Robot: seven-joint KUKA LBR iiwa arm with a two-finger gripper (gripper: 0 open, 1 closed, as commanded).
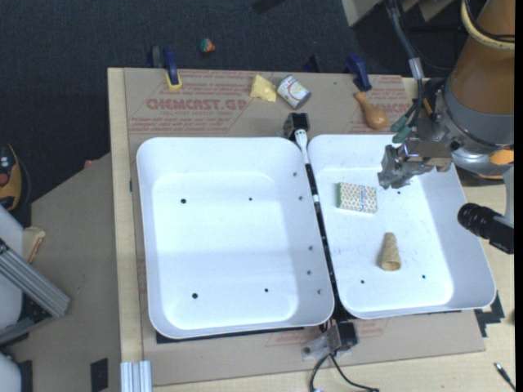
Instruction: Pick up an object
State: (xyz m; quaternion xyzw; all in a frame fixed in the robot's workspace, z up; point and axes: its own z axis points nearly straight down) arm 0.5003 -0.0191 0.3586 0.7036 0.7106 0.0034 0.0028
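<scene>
Counter (204,104) is a tan cardboard-faced board with red "CHEMCAST" print, sitting over dark carpet (122,15). Two blue clamps (170,65) and (356,70) grip its far edge. Loose on the far strip of the board: a yellow wedge-shaped block (262,88), a small white printed box (293,91) just right of it, and a tan wooden pear-shaped piece (373,112) further right. A tiny orange-and-green item (207,46) lies on the carpet beyond the board. Aluminium extrusion (33,280) at the near left, cables (335,366) at the near edge.

Two shallow white plastic bins side by side, touching along a black hinge strip (315,211). Left white bin (163,219) shows only its bare floor with small dark holes. Right white bin (466,251) holds two things: a flat pale rectangular packet with a fine green-dotted print (358,198) in the far-centre area, and a tan cone-shaped piece (390,252) nearer, lying on its side, well apart from the packet.

Grey arm with an orange band (482,80) comes in from the right. Pincer (398,172) hangs over the far part of the right bin, just right of the packet's far corner. Nothing visible between its fingers; can't tell if they're spread or closed from this angle. Packet and cone both lie flat on the bin floor.
</scene>
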